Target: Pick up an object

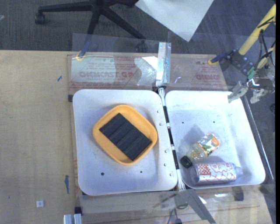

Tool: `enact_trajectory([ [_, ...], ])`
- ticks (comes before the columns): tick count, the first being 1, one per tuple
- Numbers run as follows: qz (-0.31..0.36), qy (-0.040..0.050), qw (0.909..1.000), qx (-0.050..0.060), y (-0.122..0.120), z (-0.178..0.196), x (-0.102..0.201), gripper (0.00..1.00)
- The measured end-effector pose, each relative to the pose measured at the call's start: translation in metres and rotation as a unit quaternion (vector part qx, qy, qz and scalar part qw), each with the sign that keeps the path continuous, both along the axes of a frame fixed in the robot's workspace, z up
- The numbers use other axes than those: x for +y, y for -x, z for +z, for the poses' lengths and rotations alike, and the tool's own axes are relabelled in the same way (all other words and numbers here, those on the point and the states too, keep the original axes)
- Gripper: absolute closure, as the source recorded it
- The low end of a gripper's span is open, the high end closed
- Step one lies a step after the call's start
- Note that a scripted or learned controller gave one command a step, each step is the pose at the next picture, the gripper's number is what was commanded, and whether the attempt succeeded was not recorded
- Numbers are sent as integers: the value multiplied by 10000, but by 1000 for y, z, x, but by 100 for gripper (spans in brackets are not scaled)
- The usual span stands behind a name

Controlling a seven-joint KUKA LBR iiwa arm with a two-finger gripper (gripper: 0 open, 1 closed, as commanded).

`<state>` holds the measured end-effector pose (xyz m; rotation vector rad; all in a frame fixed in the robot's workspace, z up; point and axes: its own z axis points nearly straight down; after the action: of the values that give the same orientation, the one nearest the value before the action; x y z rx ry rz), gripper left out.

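This looks like a robotics lab: a wooden desk (35,131) carries two white bins (83,175) behind clear plastic panels (113,65), with an office chair base (87,13) and yellow cables (258,30) nearby.

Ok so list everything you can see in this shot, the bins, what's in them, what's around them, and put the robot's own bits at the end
White bins: 2, white, side by side on the bench.
Yellow tray: 1, yellow with a dark ribbed insert, in the left bin.
Small bottle: 1, clear with an orange and green label and a black cap, lying in the right bin, toward its front.
Can: 1, silver with a red pattern, lying on its side at the right bin's front wall, just in front of the bottle.
Bench: 1, light wood, under both bins.
Clear panel: 1, see-through with red lettering, behind the bins.
Office chair base: 1, black, on the floor, top left.
Gripper: 1, grey metal, at the right bin's far right corner.
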<state>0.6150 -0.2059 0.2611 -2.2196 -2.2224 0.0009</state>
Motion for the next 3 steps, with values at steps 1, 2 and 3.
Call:
enact_trajectory([
  [1, -404, 1, 9992, -3, 56, -101, 13, 0],
  [2, 338, 150, 9989, -303, 107, -162, 58, 0],
  [3, 1018, 215, 9938, -402, 113, -157, 65, 0],
])
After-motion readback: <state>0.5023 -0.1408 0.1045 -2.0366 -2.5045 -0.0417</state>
